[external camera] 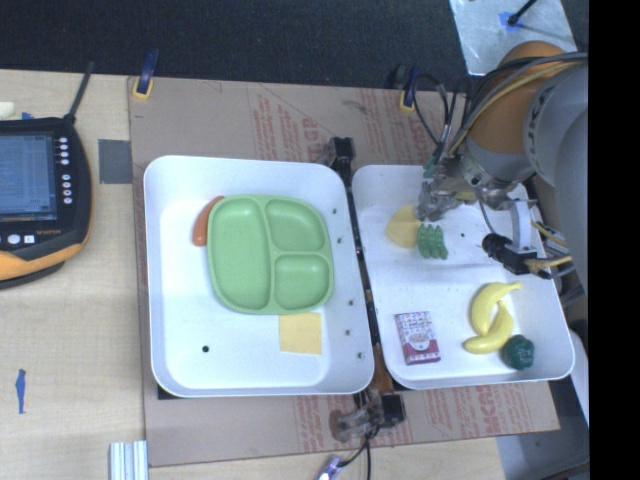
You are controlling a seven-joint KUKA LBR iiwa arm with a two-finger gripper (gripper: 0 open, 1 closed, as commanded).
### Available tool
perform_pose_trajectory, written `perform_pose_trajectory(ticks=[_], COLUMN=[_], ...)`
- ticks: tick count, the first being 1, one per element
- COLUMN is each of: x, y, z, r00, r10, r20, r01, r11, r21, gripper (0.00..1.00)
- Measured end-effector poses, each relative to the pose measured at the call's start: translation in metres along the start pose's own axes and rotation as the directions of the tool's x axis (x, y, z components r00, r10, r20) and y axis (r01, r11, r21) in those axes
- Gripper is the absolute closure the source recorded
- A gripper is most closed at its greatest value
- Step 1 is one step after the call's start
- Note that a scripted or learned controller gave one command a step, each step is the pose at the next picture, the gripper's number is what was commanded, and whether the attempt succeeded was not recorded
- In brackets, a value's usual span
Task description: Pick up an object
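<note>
Gripper [432, 208] low over lemon [402, 230] and green toy [432, 240], finger state impossible to tell; may slip between both, catching neither.

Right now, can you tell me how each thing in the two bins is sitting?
green divided plate: flat, right way up, in the left bin.
yellow square: lying flat just below the plate.
orange piece: partly hidden behind the plate's left edge.
banana: on its side in the right bin.
small red box: lying flat.
dark green lump: resting beside the banana.
end effector: low over a yellow piece and green piece.
</note>
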State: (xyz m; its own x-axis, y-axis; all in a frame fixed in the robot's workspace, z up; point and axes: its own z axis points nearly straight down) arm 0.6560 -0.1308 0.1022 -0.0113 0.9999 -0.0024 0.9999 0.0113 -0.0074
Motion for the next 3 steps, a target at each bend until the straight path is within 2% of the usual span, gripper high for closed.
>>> perform_pose_trajectory(ticks=[1, 2, 3], x=[0.0, -0.001, -0.001], y=[0.0, 0.0, 0.0], z=[0.0, -0.01, -0.01], r00=[1.0, 1.0, 1.0], r10=[0.0, -0.001, -0.001], r20=[0.0, 0.001, 0.001], r01=[0.0, 0.001, 0.001], r11=[1.0, 1.0, 1.0], r21=[0.0, 0.0, 0.0], gripper=[0.0, 1.0, 0.0])
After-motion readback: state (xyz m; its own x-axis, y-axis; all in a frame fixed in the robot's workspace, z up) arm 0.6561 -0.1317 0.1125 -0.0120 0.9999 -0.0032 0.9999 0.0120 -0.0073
